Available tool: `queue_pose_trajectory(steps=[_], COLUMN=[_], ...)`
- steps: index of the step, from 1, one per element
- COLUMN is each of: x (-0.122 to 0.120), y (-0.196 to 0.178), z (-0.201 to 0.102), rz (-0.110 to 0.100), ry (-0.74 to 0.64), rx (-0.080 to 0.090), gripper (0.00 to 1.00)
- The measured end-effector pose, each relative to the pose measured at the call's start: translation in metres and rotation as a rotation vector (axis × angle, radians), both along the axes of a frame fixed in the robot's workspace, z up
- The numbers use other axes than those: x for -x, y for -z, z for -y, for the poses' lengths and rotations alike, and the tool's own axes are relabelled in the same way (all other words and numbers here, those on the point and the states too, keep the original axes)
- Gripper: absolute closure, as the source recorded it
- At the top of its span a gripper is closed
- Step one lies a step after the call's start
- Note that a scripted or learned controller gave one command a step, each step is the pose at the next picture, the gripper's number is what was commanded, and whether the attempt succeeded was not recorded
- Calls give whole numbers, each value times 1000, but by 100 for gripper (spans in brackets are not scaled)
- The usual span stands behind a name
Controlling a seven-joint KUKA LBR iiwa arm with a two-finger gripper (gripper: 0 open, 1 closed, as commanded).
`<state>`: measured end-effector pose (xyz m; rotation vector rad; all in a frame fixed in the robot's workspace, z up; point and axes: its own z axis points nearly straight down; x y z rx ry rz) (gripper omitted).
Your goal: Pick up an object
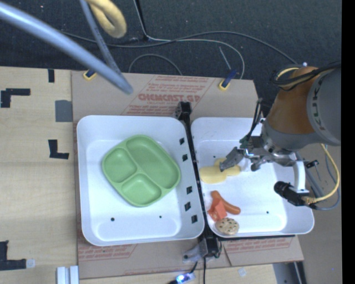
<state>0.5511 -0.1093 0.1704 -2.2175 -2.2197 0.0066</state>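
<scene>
**Gripper down on the yellow piece in the right bin**

Nearest my camera, a grey metal bar [61, 41] cuts across the top left, blurred, with a pale yellow loop [108, 15] hanging by it. Below that, the cardboard sheet [166, 94] under the bins carries red print; I read "CHEMCAST GP" on the largest line, and the smaller lines around it are too fine for me to make out. The arm [310, 111] has dark lettering down its grey casing at the frame's edge, cut off, so I can't read it.

The gripper [230, 162] sits low in the right bin [294, 222], its fingers reaching toward the divider. Their tips meet the upper right end of the yellow piece [213, 175], which lies flat just beside the divider. I cannot tell whether the fingers are spread or closed, or whether they clasp the piece at all.

Nearer the front wall lie an orange-red piece [220, 206] and, touching it, a round cookie [227, 226]. The left bin [91, 222] holds a green divided plate [141, 169], three compartments, set at a slant.
</scene>
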Motion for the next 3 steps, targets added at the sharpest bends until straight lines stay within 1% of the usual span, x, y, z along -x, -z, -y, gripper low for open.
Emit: queue_pose_trajectory(steps=[1, 2, 3], x=[-3, -3, -5], y=[54, 87, 74], z=[-10, -10, -10], rz=[0, 4, 9], ry=[0, 0, -1], rx=[-1, 1, 2], gripper=[0, 0, 100])
